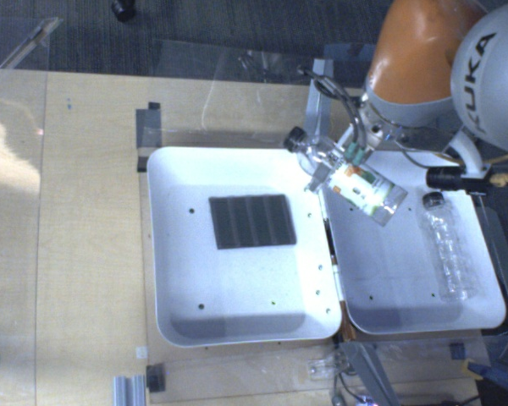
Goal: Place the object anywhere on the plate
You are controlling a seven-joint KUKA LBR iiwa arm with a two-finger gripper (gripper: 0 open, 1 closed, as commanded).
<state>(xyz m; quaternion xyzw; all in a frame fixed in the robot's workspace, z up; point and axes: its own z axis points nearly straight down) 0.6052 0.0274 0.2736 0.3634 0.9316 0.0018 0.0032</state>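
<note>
Left shallow white plastic bin (178, 311): smooth, faint sheen. Dark ribbed rectangular plate (251, 222) at its centre: matt, grooved surface. Right shallow white plastic bin (389, 303): same smooth finish. Clear plastic bottle (447, 256) at 3 o'clock of right bin: transparent, glossy, ridged. Small clear-wrapped packet with white and green print (366, 190) at 11 o'clock of right bin: shiny film. Pale wooden bench top (76, 252): matt, light grain. Grey-and-orange robot arm shell (423, 41): smooth, semi-gloss. Metal gripper (320, 166): bare, shiny.

Counts: 2 white bins (237, 328) (423, 315), 1 dark ribbed plate (252, 222), 1 clear plastic bottle (448, 252), 1 small packet (368, 190) at 1 claw (322, 172).
</note>
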